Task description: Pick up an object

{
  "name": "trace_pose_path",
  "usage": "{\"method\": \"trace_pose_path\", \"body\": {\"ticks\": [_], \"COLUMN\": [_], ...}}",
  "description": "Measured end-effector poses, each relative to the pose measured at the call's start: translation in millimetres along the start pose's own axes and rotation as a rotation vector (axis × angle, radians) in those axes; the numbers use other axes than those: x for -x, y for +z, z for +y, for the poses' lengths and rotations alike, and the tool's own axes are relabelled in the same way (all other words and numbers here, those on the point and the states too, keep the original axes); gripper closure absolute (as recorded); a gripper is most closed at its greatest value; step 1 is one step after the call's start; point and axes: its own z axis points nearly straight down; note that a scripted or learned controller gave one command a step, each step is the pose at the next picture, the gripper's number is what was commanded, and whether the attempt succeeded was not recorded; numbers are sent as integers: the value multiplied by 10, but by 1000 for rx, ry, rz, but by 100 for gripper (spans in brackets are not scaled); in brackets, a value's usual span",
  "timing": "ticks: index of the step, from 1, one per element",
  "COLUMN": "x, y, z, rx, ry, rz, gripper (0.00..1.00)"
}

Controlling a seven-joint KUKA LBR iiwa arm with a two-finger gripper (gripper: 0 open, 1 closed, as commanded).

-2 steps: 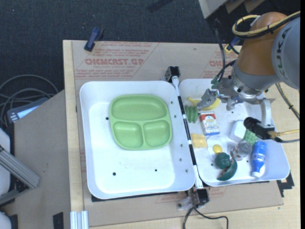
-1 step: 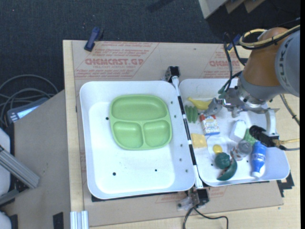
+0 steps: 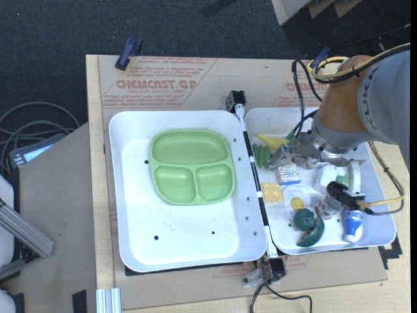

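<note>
Hovering arm — right bin, cluttered objects

A robotics lab or test cell is indicated. Two shallow white bins are set side by side on a board printed with protective-film lettering, with clamps at the seam between them, and loose cables are seen on dark carpet at the left of the frame. A grey and orange industrial arm is seen at the right.
</note>
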Motion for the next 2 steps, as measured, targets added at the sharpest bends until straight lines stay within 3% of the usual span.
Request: {"method": "trace_pose_path", "body": {"ticks": [1,2], "x": [-1,-796], "y": [-101,-1013], "z": [5,554], "rx": [2,5], "ry": [1,-2], "rz": [0,0], "gripper": [100,100]}}
